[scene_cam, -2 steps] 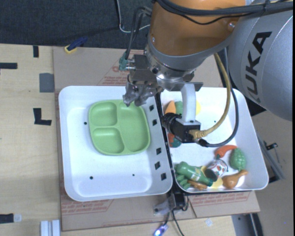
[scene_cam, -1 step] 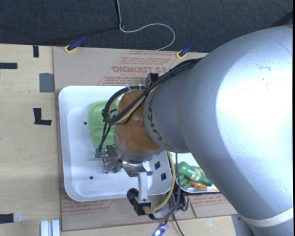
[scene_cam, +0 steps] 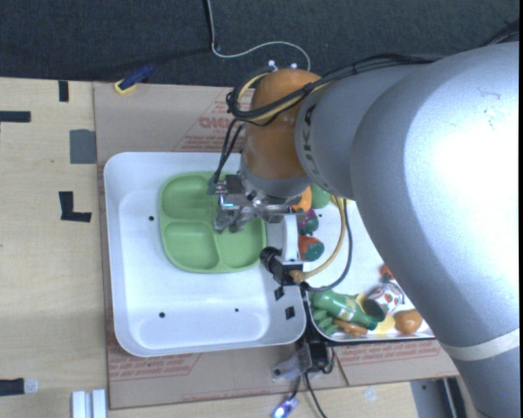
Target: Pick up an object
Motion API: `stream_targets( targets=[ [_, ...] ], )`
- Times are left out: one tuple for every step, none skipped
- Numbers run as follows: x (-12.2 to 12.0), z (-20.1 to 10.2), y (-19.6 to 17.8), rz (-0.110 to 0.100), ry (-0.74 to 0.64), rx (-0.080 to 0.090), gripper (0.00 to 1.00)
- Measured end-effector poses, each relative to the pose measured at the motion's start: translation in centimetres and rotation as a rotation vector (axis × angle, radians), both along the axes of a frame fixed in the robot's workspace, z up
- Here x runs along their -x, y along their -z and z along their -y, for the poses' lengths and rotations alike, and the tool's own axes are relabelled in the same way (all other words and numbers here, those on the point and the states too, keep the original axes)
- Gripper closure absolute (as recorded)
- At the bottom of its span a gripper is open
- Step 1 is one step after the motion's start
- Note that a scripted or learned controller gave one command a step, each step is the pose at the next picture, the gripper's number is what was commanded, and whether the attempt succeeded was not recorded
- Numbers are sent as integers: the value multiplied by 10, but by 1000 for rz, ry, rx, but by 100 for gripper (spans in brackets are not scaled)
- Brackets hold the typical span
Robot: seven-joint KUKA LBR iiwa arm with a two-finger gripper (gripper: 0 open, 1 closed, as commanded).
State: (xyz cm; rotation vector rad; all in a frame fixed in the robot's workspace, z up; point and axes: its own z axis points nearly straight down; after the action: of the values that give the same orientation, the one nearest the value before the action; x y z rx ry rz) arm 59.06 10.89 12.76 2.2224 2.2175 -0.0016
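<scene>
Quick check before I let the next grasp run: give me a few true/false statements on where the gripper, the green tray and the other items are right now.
1. The gripper is over the green divided tray. True.
2. The green divided tray lies in the right bin. False: it lies in the left bin.
3. Small items, among them a green toy and an orange ball, sit in the right bin. True.
4. The green divided tray is stacked on top of the small items. False: it lies apart from them, in the other bin.
5. The arm's band above the wrist is blue. False: the band is orange.
</scene>
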Motion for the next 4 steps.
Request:
stream_targets(
  targets=[
    [-23,-2,27,3,-2,-1,100],
    [12,-33,-79,3,-8,-5,100],
    [4,-20,-179,8,-3,-4,100],
    [49,76,-140,-8,7,2,100]
  ],
)
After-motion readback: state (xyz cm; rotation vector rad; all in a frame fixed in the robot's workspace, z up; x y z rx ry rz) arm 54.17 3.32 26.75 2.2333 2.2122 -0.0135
